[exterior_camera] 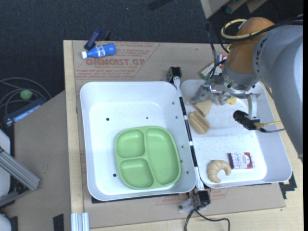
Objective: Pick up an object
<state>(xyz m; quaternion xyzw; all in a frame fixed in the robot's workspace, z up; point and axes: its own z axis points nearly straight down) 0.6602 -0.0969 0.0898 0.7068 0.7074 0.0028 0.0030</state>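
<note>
Grey arm over right bin (269,143) | end effector (217,91) grip state unclear | near bread piece (198,121)

gripper (210,94) is seen low over the right bin (269,170) by a tan block (198,121); a croissant (219,170) and green plate (146,156) are seen apart.

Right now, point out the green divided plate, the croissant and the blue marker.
green divided plate (146,156), camera view, on the ridge where its three compartments meet
croissant (218,169), camera view, on the middle of its curved body
blue marker (102,50), camera view, on its blue barrel
</note>
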